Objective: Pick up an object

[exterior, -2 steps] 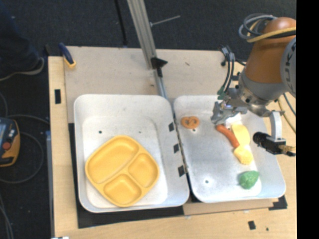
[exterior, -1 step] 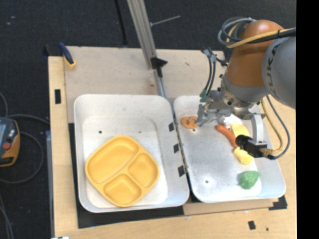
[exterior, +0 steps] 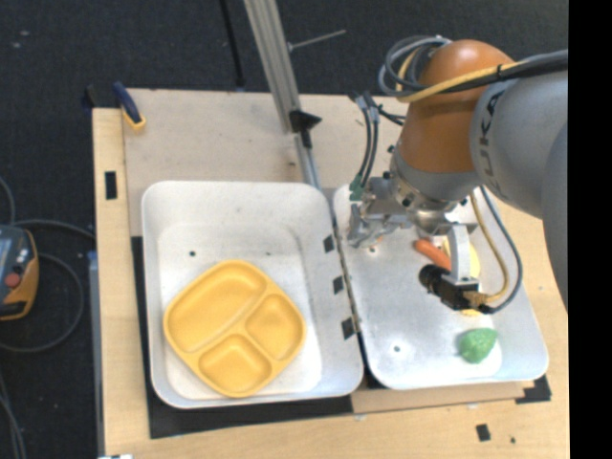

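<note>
Green lump (exterior: 478, 344) lies in the right bin (exterior: 411, 316), near its lower right corner, well apart from the gripper (exterior: 367, 228), which hangs at the bin's upper left edge. Closing there could catch only the rim or bare bin floor and miss the lump outright. A small orange piece (exterior: 431, 251), perhaps a toy carrot, is partly hidden under the wrist; whether the gripper is spread or pressed together I cannot tell

An aluminium rail (exterior: 274, 60) slants over the wooden bench (exterior: 206, 137), a blue clamp (exterior: 127, 105) at its corner.
</note>
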Robot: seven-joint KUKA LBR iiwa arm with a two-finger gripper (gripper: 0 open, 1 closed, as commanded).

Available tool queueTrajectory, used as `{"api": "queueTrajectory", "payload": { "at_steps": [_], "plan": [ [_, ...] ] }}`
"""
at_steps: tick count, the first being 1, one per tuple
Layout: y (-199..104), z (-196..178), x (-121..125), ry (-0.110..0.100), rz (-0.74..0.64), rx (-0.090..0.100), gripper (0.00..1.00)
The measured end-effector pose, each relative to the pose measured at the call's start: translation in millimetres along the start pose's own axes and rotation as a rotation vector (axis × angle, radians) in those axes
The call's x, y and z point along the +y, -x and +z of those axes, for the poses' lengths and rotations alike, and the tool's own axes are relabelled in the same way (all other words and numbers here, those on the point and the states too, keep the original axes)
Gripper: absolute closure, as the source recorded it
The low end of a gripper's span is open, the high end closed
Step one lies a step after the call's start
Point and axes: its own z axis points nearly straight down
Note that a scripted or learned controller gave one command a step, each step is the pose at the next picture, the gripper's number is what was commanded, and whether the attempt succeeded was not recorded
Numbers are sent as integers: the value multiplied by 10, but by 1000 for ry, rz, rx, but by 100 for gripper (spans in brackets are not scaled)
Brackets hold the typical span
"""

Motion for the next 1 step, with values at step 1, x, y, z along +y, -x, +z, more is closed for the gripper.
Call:
{"api": "queueTrajectory", "payload": {
  "at_steps": [1],
  "plan": [
    [-555, 111, 86, 0, 1, -1, 100]
  ]
}}
